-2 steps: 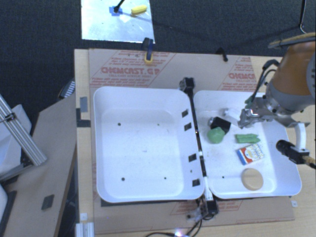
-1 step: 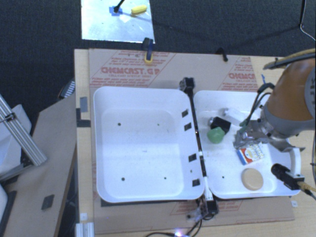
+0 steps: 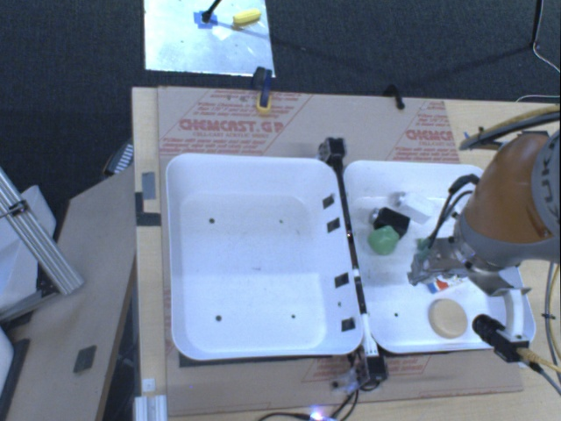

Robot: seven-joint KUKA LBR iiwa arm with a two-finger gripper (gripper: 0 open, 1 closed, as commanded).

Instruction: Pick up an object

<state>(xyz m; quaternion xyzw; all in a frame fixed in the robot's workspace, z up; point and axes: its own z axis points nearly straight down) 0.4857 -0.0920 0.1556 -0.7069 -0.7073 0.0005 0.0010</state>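
In the right bin (image 3: 386,327) lie a green ball (image 3: 383,240), a black block (image 3: 392,221) and a tan disc (image 3: 448,317). The tool (image 3: 427,268) is partly hidden by the arm; its state I cannot tell.

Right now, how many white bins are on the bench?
2, side by side: the left bin near the middle of the bench, and the right bin under the arm, which hides part of it.

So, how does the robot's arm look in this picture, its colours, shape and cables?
The arm is thick and rounded, with a broad orange band above a grey wrist section. Black cables loop along its left side down toward the gripper, which is a small grey metal part with some red and blue near it. No markings are readable.
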